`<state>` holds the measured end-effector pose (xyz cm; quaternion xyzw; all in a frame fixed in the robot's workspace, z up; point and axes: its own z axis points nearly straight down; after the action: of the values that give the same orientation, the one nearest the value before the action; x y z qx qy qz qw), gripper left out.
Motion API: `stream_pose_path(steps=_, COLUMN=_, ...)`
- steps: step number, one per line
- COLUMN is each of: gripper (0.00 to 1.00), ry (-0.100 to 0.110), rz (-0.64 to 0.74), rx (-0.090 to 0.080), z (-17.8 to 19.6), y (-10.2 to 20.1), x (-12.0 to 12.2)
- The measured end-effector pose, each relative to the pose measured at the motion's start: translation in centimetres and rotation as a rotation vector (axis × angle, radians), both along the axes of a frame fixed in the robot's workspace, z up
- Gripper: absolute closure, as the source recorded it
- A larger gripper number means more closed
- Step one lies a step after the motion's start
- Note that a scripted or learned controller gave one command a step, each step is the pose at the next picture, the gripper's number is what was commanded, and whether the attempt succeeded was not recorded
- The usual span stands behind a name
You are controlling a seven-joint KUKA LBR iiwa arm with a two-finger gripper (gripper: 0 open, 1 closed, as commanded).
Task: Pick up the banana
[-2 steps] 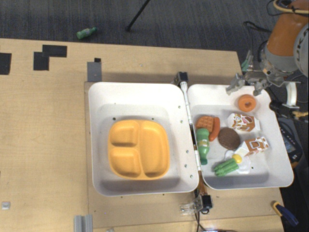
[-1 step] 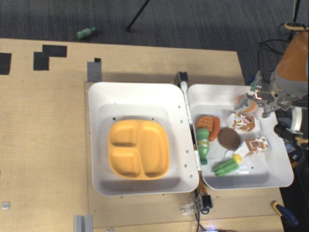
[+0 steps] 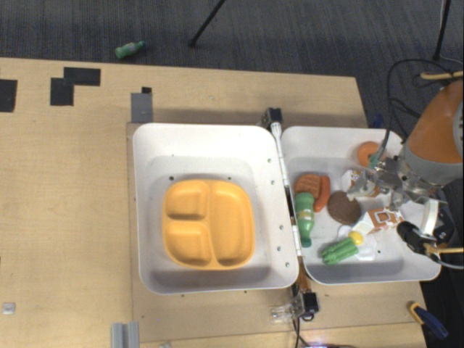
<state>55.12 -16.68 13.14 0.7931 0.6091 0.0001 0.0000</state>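
The small yellow banana [image 3: 355, 237], just below the brown disc [image 3: 344, 207], looks like light, stiff, slick plastic, best pinched across its middle by the claw [image 3: 377, 187], whose state I cannot tell.

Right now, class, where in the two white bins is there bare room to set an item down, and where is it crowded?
Free: the left white bin's floor around the yellow divided plate, mainly the strip above it, and the right white bin's upper-left corner. Crowded: the right bin's middle, with the green bottle, brown disc, green toy vegetable and gripper.
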Motion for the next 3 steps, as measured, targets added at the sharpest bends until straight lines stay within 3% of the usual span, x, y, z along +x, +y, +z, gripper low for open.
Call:
stream_pose_path(steps=1, gripper=0.00, ry=-0.013, rz=-0.087, rx=-0.007, z=-1.0, y=0.5, x=-5.6)
stream_pose_path(steps=2, gripper=0.00, ry=-0.005, rz=-0.010, rx=-0.001, z=-0.2, y=5.2, x=-6.3)
stream_pose_path(steps=3, gripper=0.00, ry=-0.003, rz=0.196, rx=0.001, z=5.3, y=12.1, x=-6.4)
